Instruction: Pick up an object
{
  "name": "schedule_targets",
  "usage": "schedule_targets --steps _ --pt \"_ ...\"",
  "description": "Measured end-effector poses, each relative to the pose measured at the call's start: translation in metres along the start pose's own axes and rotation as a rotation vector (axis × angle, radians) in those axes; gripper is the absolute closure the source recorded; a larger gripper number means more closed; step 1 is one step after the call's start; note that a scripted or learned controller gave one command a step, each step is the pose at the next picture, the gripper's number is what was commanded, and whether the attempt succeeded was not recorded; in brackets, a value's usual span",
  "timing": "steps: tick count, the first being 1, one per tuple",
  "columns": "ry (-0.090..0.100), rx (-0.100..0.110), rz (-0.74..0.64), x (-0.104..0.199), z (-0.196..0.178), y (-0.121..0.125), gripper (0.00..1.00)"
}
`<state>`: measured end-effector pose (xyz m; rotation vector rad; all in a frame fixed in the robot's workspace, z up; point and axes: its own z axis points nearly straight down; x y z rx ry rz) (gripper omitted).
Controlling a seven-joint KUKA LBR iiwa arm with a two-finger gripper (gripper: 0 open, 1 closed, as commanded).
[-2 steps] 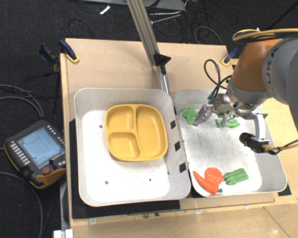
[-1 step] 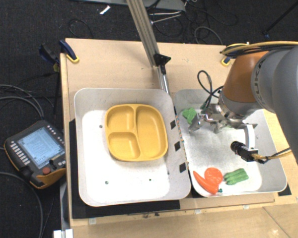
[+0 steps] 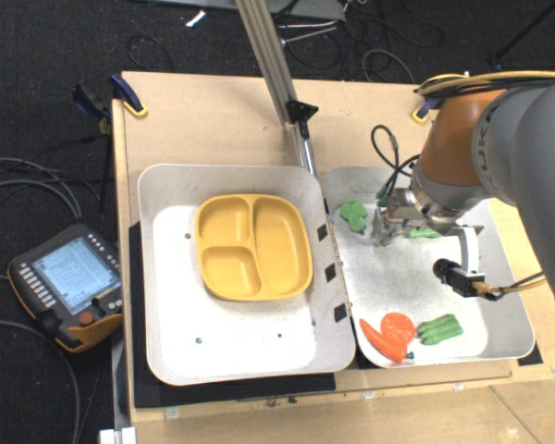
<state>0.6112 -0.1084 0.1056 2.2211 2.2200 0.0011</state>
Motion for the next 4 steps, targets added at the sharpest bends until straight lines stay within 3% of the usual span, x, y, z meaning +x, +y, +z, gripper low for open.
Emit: schedule_targets --steps 4 --pt "-0.001 -0.005 -0.004 -0.01 -0.19 -0.001 1.0"
